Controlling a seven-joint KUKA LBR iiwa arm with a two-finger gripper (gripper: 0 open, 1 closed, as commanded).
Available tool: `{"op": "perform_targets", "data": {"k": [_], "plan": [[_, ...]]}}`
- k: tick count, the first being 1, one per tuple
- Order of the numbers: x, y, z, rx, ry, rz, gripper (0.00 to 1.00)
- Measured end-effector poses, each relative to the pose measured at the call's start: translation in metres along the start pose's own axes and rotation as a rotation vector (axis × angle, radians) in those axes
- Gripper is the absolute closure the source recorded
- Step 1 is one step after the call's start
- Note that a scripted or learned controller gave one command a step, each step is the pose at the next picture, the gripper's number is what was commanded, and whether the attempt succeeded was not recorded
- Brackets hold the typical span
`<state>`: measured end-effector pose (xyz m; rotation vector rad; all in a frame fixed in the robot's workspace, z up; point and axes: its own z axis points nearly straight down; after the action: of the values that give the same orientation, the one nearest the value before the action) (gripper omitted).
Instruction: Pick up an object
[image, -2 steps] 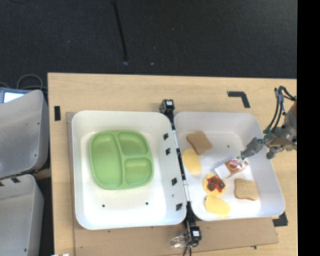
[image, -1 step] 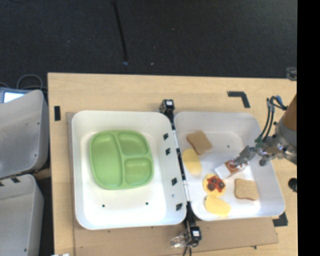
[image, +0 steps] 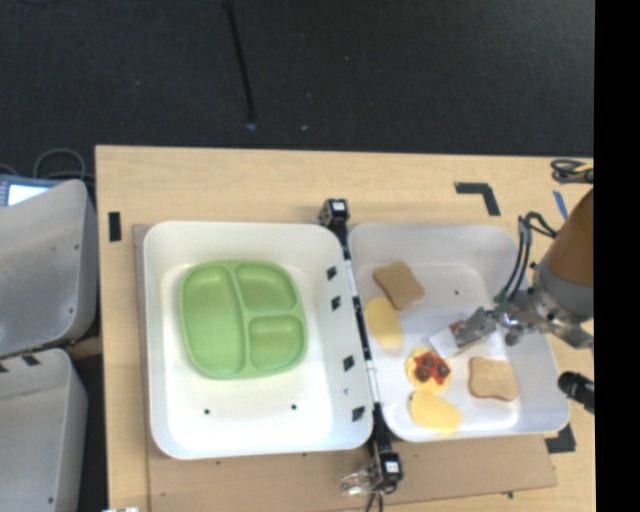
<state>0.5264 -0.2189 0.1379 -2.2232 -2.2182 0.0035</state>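
Observation:
The right bin (image: 470, 245) holds several toy foods. A brown bread slice (image: 398, 284) lies at its upper left, with a pale yellow piece (image: 383, 322) just below it. A small yellow round with red topping (image: 430, 368) sits near the middle. Another yellow piece (image: 435, 410) lies at the front, and a tan toast slice (image: 492, 379) lies to the right. My gripper (image: 465, 330) hangs over the bin's middle, just up and right of the red-topped round and above the toast. Nothing shows between its tips.
The left bin (image: 160, 400) carries a green divided plate (image: 243, 318). Black clips run along the seam between the bins (image: 352, 330). The grey and orange arm (image: 565, 270) comes in over the right bin's right wall. Cables lie at the bench's far right corner.

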Motion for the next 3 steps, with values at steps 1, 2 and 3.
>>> {"op": "perform_targets", "data": {"k": [1, 2, 3], "plan": [[-0.002, 0.002, -0.013, -0.007, -0.002, 0.003, 1.00], [-0.005, 0.000, -0.057, -0.008, -0.002, 0.001, 1.00], [-0.007, 0.001, -0.090, -0.008, -0.002, -0.005, 1.00]]}}
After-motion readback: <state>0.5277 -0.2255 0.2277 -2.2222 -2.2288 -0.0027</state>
